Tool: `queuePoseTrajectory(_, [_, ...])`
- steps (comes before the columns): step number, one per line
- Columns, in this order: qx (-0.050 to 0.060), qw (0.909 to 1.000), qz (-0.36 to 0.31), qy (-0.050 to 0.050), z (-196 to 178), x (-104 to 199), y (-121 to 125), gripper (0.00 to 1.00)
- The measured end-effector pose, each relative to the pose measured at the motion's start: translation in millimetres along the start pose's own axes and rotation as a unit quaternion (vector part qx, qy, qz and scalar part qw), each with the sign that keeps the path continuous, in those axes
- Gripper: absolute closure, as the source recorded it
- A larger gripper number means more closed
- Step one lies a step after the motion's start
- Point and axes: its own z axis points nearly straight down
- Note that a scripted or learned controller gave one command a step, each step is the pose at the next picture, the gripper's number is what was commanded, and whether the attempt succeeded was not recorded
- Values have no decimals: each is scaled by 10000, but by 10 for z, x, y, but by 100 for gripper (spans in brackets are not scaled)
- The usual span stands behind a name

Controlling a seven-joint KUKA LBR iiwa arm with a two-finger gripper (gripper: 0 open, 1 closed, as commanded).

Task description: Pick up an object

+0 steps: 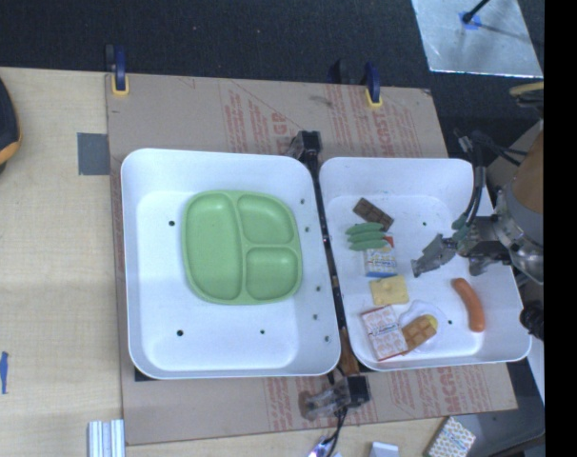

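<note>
Beside the green divided plate in the left bin, the right bin holds a sausage, cheese slice, and packets; my tool hovers open, gripping nothing.

Green divided plate in left bin, sausage in right bin, gripper above it

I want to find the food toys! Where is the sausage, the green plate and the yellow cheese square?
sausage (469,304), camera view, middle of its orange body.
green plate (241,247), camera view, on the ridge where its compartments meet.
yellow cheese square (388,290), camera view, centre of its flat top.
</note>
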Motion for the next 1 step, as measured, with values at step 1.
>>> queuePoseTrajectory(1, [17,10000,-26,0,1214,-10,625,0])
